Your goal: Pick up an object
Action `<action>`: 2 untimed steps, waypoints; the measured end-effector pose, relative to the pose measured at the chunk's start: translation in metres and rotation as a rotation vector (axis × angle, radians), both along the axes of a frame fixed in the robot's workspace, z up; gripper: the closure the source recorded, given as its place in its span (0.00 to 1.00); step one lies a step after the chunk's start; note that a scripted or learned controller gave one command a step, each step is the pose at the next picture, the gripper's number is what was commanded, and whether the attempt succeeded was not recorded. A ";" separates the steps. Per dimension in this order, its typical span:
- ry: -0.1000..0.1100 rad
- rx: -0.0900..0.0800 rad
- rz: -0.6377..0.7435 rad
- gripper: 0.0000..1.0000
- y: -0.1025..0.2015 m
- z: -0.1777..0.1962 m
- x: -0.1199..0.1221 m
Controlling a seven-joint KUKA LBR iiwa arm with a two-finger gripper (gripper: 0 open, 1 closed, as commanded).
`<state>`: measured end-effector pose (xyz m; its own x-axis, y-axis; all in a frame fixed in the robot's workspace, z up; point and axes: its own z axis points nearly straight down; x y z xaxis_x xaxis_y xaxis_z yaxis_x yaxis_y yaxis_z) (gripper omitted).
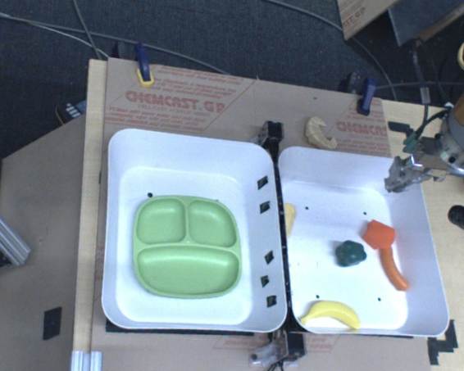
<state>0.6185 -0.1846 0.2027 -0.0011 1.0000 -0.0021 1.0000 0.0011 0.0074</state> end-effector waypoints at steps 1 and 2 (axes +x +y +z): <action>0.008 0.005 0.005 1.00 0.059 0.011 -0.003; 0.005 0.005 0.007 1.00 0.120 0.023 0.003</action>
<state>0.6211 -0.0642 0.2258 -0.0077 1.0000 0.0029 1.0000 0.0077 0.0025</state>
